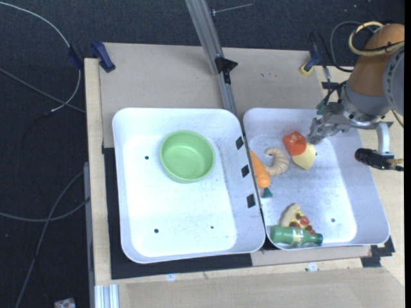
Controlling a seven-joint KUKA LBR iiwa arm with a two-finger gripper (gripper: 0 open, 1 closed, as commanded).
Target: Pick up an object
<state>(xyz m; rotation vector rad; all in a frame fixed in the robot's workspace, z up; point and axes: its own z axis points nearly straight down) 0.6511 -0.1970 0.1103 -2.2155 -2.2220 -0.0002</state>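
Note:
My gripper (319, 131) hangs low over the back of the right bin (359, 197), its tips just right of a red pepper (295, 142). A pale yellow fruit (306, 157) lies against the pepper's front. A beige croissant-shaped piece (277, 160) and an orange carrot (259, 169) lie to the left. Near the front edge sit a pizza slice (295, 216) and a green bottle (294, 236). Nothing shows between the fingers.
A green bowl (187, 155) stands in the left bin (148, 230). A metal pole (207, 37) slants down to the gap between the bins. Blue clamps (101, 56) grip the bench's back corners. A black fitting (377, 158) juts in at the right.

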